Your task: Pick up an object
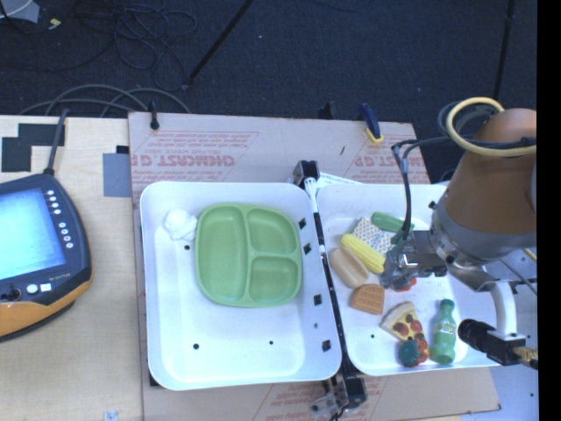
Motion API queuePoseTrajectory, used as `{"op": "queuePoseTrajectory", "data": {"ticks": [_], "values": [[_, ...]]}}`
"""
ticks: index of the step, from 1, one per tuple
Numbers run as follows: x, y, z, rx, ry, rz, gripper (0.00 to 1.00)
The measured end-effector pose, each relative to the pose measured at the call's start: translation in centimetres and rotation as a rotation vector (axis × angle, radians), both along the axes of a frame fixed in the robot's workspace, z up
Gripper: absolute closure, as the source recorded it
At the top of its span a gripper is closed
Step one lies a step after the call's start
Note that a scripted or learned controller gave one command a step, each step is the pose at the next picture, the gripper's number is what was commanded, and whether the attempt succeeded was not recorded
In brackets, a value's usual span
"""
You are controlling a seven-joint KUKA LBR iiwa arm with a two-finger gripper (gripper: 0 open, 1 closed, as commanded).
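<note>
Nearest you, at the front of the right bin [368,362]: a toy pizza slice [403,320], a green bottle [444,330] lying beside it, and a small blue-and-red item [412,350], too small to ID. Just behind, a brown cracker-like piece [369,299], then a hot dog bun [347,267] w/ a corn cob [362,253] touching it, a patterned yellow block [372,232] and a green pickle-like piece [387,222] further back. The gripper [399,270] hangs low over the mid-bin, just right of the corn; you can't tell how it's set, and nothing shows held. Left bin [166,340]: a green divided plate [249,254], a white lump [181,224] by its far-left corner. Judging by this, the pick isn't done; grasp and lift remain.
</note>
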State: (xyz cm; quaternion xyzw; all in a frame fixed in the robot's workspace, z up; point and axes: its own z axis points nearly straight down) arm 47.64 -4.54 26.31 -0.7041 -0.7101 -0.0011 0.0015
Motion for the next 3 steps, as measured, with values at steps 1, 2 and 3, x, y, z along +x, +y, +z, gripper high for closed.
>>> {"op": "queuePoseTrajectory", "data": {"ticks": [1,2,3], "values": [[0.0,5.0,4.5,-0.002,-0.002,-0.003,1.0],[0.1,12.3,10.5,-0.002,-0.004,-0.002,1.0],[0.0,11.8,12.9,-0.004,0.0,-0.007,1.0]]}}
